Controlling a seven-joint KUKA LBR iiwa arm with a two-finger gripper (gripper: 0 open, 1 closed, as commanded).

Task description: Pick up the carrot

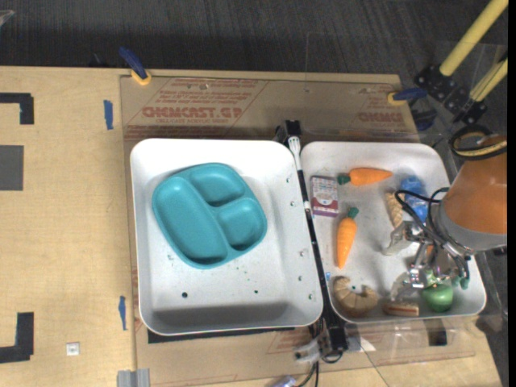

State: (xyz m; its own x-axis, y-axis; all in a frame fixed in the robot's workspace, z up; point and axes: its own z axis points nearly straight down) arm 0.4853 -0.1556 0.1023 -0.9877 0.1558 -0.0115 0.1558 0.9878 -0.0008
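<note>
**Teal tray left, carrots right**

Teal divided tray (210, 214) lies in the left bin (161, 297). In the right bin (472, 301), a small carton (324, 195), one carrot (346, 239) just right of it, another carrot (369, 176) above. The gripper (421, 274) hangs near a green apple (439, 297); whether it is spread or pressed together, I cannot tell.

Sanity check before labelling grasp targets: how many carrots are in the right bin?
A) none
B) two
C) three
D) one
B: two carrots lie in the right bin, one lying sideways near its far edge and one pointing lengthwise near the middle, beside the small carton. The teal divided plate sits alone in the left bin.
</note>
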